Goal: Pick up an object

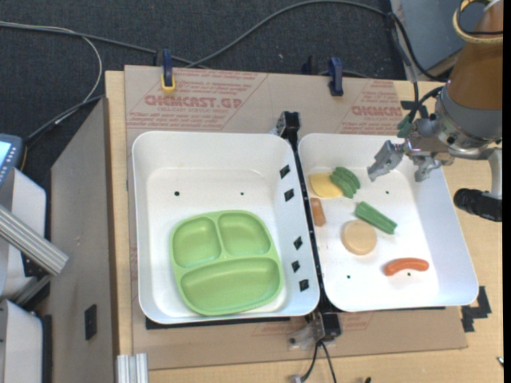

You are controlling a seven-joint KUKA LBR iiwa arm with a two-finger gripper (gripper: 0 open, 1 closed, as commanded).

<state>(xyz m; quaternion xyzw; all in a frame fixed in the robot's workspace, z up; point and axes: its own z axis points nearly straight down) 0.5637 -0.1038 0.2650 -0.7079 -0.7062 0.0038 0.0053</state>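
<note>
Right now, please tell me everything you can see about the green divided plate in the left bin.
The green divided plate is pale green, looks like smooth plastic and has a rounded rectangular shape. It has three compartments: two small ones on the far side and one long one on the near side. All three hold nothing. It lies flat on the floor of the left bin, toward its near right corner, rotated slightly. Only the bin touches it.

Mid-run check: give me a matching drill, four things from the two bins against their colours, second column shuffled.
Things:
1. divided tray in the left bin
2. sausage near the right bin's front
3. round flat piece
4. piece beside the upper pod

Colours:
A. yellow
B. light green
C. tan
D. orange-red

Pairs: 1-B, 2-D, 3-C, 4-A
</note>
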